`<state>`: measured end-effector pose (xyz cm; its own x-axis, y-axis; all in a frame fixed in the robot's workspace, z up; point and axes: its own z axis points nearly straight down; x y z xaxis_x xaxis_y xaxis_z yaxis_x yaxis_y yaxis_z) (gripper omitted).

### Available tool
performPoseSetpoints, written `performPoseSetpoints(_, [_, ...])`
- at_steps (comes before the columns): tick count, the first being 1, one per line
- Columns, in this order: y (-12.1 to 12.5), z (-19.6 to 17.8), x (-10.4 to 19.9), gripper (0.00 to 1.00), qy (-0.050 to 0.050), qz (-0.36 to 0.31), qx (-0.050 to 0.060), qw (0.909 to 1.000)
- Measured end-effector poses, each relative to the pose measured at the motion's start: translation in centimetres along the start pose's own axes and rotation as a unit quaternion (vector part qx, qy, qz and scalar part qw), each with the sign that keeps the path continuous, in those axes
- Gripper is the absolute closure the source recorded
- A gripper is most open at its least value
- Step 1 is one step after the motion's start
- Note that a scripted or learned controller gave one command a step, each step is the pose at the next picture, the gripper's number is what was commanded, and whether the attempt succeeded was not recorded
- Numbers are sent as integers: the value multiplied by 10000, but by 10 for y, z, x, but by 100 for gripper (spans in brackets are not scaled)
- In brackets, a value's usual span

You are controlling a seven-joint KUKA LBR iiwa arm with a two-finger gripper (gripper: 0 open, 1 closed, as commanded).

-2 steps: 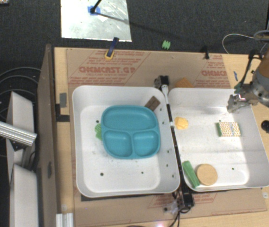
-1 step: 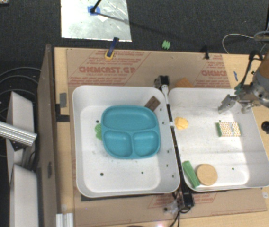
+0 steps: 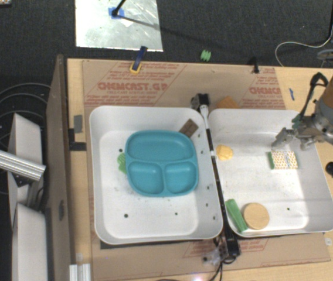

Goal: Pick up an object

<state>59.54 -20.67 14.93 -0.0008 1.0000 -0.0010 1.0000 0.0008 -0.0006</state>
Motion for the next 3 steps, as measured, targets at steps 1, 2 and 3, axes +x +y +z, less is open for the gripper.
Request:
performPoseSetpoints(1, [-5,42,0,0,3,-3,-2,10000])
performPoseSetpoints(2, [-114,66,0,0,19,34,24,10000])
performPoseSetpoints(3, [25,-45,33,0,-18,-66,-117,9999])
